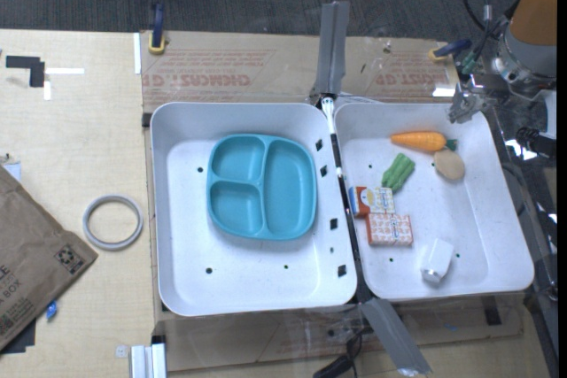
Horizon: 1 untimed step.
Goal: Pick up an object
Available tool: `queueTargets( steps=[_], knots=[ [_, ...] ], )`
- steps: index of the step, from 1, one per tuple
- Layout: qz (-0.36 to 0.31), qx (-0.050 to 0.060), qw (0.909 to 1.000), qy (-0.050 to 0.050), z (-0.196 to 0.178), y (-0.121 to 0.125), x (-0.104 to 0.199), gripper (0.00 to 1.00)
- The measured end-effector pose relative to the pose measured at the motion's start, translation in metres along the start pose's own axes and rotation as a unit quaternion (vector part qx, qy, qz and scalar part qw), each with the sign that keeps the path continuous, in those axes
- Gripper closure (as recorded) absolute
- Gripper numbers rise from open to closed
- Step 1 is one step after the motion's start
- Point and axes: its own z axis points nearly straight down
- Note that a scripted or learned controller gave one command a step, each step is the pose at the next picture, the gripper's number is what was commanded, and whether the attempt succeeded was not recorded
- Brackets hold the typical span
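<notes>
While your arm sits at the upper right, above the far right corner of the right bin, you cannot tell from this camera whether the fingers are open or closed; the gripper is a dark tangle of cables and metal just past the bin's rim, and nothing shows between its tips.

You have six things in the right bin. An orange carrot lies along the far side, its green end pointing right. Just beside that end, toward you, sits a beige oval lump. A green vegetable piece lies slanted below the carrot's left end. Near the divider, a small red and white carton touches a patterned box on its right. A white object rests alone toward the near right corner, well apart from the rest.

Your left bin holds a blue divided plate with three compartments, lying flat near the middle.

On the surface left of the bins you see a roll of tape and a brown cardboard box.
</notes>
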Motion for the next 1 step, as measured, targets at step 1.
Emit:
queueTargets(
  steps=[1],
  knots=[
    [0.000,0.000,1.0000,0.000,0.0001,0.0001,0.0004,0.00]
  ],
)
